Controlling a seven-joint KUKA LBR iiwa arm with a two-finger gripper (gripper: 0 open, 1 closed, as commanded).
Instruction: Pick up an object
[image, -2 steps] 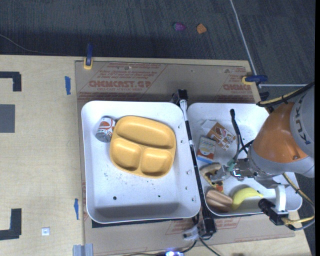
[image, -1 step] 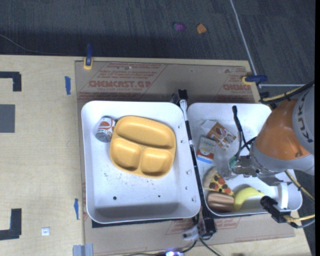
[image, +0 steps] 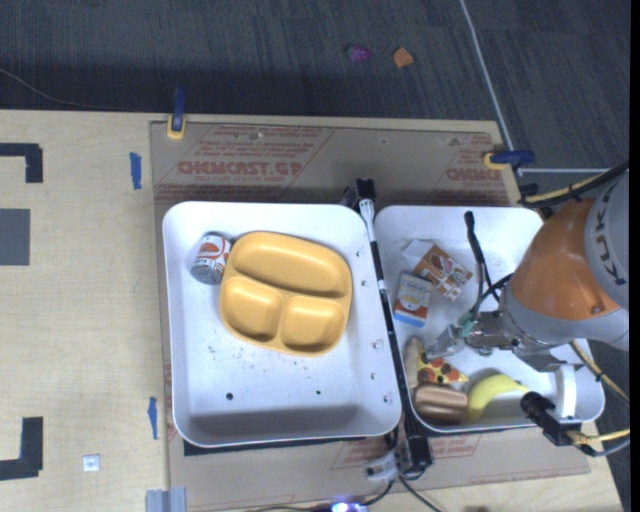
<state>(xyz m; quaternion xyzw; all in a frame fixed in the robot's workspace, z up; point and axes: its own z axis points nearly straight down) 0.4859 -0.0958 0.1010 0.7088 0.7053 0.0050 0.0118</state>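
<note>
I see the pickable things crowded in the right bin (image: 500, 222): a banana (image: 492, 392) and a hot dog bun (image: 440, 402) lie touching along the near wall, a pizza slice toy (image: 438, 375) sits just behind the bun, and two small cartons rest further back, an orange-brown one (image: 443, 268) and a white one with a blue edge (image: 412, 297).

My gripper (image: 462, 333) hangs low over the middle of this bin, just behind the banana and beside the pizza slice. From this angle I cannot tell how wide its fingers stand, and I see nothing held in it. The arm (image: 565, 275) comes in over the bin's right wall.

In the left bin (image: 190, 400) I see a yellow divided tray (image: 285, 291) upside down, with a small can (image: 210, 258) on its side touching the tray's left edge. Both bins sit on a brown board (image: 300, 160) on the desk (image: 70, 300).
</note>
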